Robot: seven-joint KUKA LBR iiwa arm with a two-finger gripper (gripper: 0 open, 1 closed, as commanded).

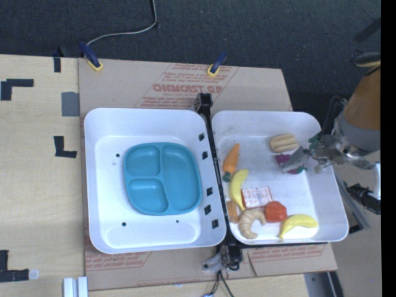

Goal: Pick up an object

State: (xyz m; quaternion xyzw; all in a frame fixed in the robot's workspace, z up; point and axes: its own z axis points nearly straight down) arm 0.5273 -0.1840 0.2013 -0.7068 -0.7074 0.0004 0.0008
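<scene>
**Gripper parked over the purple toy in the right bin, grab not confirmed**

Nearest the bottom of the frame, in the right bin (322, 193), a yellow banana (299, 224) is seen at the lower right, with a red tomato (276, 211) just beside it and a tan croissant (250, 222) to its left. A little higher, a red-and-white packet (256, 196) is wedged against a second banana (238, 187), and an orange carrot (231, 158) is leaned along the divider above that.

Further up, toward the right edge, the gripper (301, 160) is lowered into the bin, right at a small purple toy (284, 160), likely grapes. How far the jaws are spread can't be told from here; too blurry and small, so no hold can be claimed. A bread roll (284, 142) is sitting just above the purple toy, nearly touching it.

The left bin (99, 166) is occupied by a blue divided plate (163, 178).

What could go wrong, as a guess: the purple piece is small and low, so it could be nudged aside or pinched by an edge and dropped on the lift. The roll could also be bumped or caught instead, being that close.
</scene>
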